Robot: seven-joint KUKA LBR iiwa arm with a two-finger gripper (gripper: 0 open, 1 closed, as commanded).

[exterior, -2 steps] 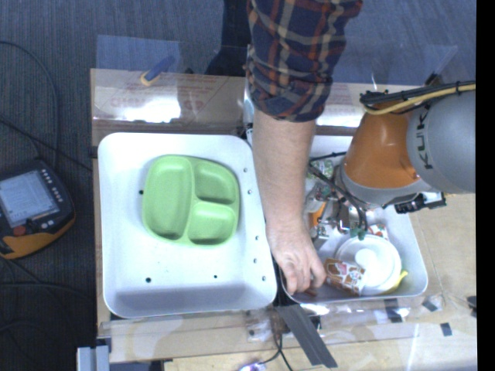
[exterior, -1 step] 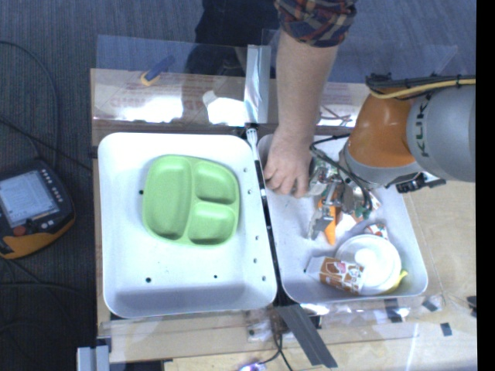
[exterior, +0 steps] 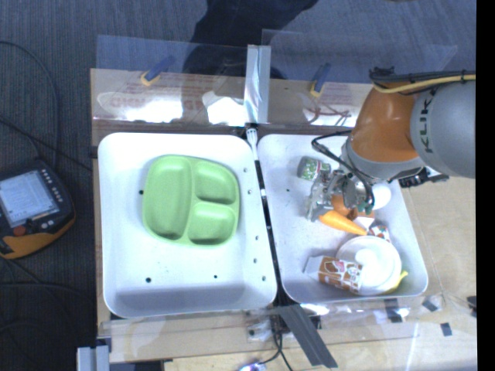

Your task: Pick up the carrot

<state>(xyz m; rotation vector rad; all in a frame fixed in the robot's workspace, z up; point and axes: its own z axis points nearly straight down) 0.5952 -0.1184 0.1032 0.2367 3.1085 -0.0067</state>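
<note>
While the gripper hung low in the right bin, its opening impossible to judge, one carrot lay just near of it; one green plate sat in the left bin.

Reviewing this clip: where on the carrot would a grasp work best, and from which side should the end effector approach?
Probably the carrot's thicker middle, approached from above with the fingers closing across its narrow width. It lies flat and slightly slanted in the right bin, tapering toward the left. The end effector sits just above it; a white bowl crowds the lower right side.
</note>
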